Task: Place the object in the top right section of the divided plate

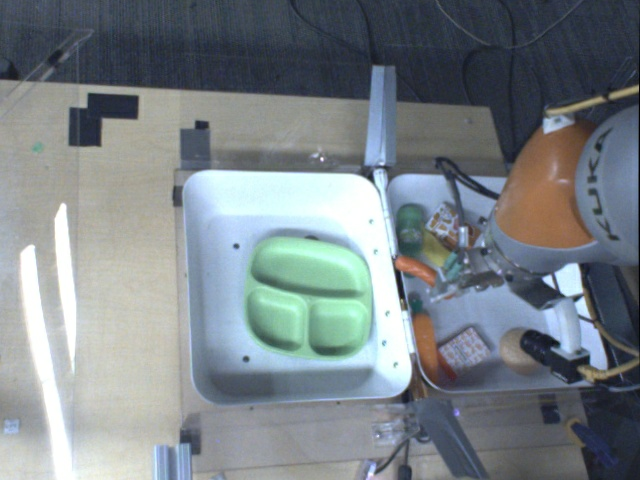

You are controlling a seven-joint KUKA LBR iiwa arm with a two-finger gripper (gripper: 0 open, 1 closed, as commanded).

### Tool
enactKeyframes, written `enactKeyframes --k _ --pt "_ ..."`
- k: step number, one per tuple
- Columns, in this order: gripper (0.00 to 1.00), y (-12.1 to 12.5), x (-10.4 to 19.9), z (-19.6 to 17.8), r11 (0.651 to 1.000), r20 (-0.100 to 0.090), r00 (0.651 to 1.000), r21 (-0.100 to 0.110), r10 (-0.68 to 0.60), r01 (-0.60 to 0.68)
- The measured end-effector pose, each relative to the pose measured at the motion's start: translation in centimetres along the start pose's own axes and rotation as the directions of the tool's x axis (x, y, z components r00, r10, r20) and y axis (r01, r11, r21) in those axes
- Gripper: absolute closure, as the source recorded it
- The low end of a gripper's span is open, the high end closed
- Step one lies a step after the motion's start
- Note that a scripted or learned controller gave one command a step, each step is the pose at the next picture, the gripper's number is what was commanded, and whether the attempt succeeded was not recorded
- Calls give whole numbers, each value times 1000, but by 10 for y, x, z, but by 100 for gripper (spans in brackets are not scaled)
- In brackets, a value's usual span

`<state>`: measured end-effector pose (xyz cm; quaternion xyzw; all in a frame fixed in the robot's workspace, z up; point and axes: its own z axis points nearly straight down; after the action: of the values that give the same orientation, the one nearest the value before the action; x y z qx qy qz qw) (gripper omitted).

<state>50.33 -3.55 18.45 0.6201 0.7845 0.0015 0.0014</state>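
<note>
A: Where to start?

B: In the right bin (492, 313), amid the clutter. Gripper (462, 271) low there, just beside an orange carrot (414, 267) and a snack packet (444, 225). Spread or pinching anything: cannot tell. Probably picking stage, nothing yet on the green plate (308, 296) in the left bin (215, 268).

A: How to do it well?

B: Take one item only, squarely, clear of the neighbours. Lift straight up before moving sideways.

A: Edges to mind?

B: Two raised bin walls meeting between gripper and plate; cross high. Then plenty of open floor around the plate. Lower over the upper compartment's right end, away from the ridges, and release low.
</note>
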Motion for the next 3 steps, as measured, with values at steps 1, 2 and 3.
enactKeyframes --k 1,2,3 --pt "100 -4 49 -36 946 1 946 -1 324 -324" --pt "100 15 132 -42 954 0 954 2 299 -299" --pt "0 15 131 -42 955 1 955 1 298 -298"
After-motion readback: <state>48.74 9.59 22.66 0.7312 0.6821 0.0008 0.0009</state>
